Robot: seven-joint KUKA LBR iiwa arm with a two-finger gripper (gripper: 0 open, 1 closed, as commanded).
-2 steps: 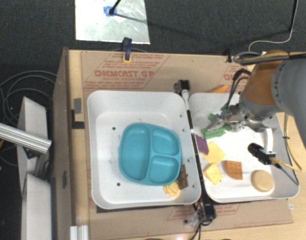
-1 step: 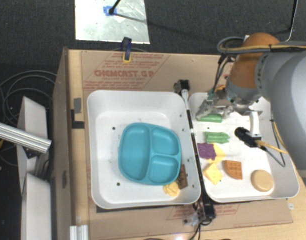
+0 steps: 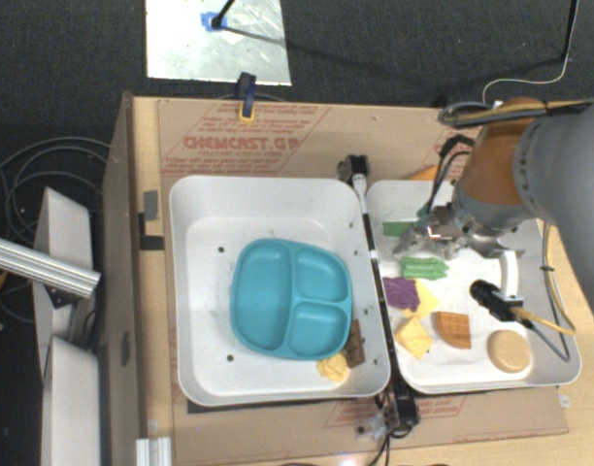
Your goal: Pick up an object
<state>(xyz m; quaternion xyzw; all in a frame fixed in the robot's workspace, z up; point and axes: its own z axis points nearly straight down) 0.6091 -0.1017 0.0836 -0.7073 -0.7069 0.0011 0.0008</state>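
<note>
While the gripper point(image 3: 428, 245) hangs low in the right bin point(image 3: 467, 369) beside a pale green piece point(image 3: 425, 268), contact is unclear. How far it is open cannot be told.

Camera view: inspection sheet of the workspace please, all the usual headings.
Surface: cardboard sheet under left bin and right bin.
Job's things: right bin holds purple piece, green piece, yellow wedge, waffle, tan disc.
Clutter: teal divided plate, yellow scrap, brown scrap, all in left bin.
Grippers: gripper over right bin, beside green piece; grasp cannot be judged.
Cables: black cables on floor, left.
Surroundings: silver sheet on dark carpet; metal rail at left.
</note>
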